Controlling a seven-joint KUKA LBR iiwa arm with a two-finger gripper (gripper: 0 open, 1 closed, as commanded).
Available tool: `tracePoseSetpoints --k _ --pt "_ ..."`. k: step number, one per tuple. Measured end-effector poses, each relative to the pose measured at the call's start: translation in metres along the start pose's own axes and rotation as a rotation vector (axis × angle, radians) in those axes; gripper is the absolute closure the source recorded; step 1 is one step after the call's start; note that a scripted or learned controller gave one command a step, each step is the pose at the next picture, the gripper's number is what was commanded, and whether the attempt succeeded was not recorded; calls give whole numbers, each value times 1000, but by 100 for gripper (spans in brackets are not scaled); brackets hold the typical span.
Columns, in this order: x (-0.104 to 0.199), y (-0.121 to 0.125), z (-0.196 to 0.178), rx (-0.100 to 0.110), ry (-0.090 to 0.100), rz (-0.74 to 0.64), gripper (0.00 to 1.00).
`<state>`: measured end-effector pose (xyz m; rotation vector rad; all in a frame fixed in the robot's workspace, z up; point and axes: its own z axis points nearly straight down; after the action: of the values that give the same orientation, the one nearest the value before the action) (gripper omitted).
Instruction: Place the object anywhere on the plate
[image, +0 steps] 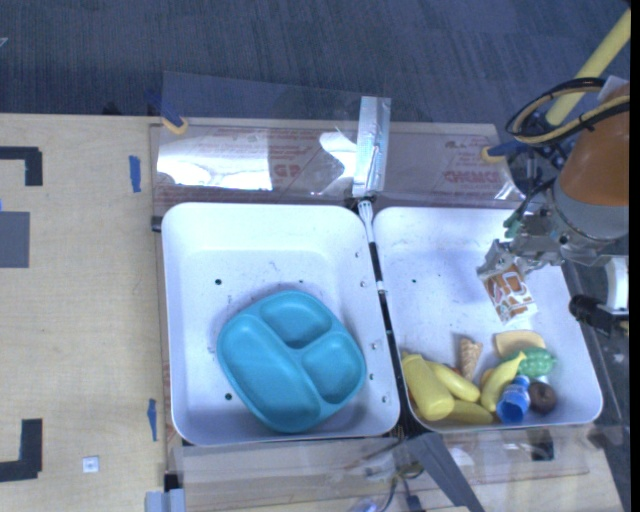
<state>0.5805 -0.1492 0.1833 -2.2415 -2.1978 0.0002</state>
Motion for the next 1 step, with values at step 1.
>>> tracePoseSetpoints --k 1 --pt "80 -23 -14 3 0 -234 100"
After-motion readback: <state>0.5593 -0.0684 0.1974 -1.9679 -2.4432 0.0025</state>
